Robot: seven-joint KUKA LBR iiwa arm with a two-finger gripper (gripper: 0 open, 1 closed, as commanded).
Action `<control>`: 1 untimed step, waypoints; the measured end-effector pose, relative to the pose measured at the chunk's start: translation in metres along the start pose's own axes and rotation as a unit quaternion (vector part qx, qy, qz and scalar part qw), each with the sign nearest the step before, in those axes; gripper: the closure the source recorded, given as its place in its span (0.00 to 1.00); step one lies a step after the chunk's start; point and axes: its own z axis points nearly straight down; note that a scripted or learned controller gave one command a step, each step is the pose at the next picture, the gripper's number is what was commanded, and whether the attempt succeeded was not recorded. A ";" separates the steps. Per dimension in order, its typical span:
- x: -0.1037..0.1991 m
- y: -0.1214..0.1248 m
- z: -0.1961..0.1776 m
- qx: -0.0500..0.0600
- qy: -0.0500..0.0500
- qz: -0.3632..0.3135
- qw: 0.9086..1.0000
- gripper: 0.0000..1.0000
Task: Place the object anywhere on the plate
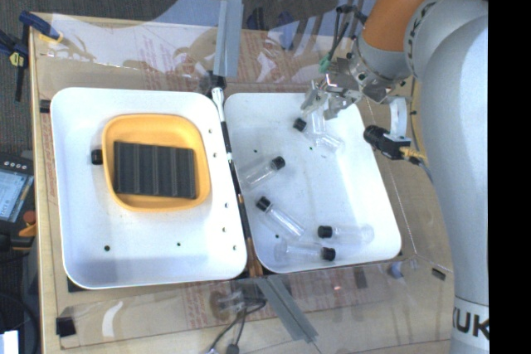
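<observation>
Two white bins sit side by side. The left bin (75, 178) holds a yellow plate (153, 133) with a dark ribbed insert. The right bin (365, 170) holds several clear vials with black caps. The gripper (325, 105) hangs over its far edge; a vial (309, 123) seems pinched between its fingers, though glare blurs this.

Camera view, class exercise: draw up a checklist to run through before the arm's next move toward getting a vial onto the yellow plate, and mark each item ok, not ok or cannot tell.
1. Yellow plate sits in the left bin: ok.
2. Dark ribbed insert leaves bare plate rim: ok.
3. Clear vials lie in the right bin: ok.
4. Gripper is over the right bin's far end: ok.
5. Vial between its fingers: cannot tell.
6. A vial on the plate: not ok.
</observation>
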 end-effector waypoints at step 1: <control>0.030 -0.032 0.010 0.000 -0.001 -0.085 0.996 1.00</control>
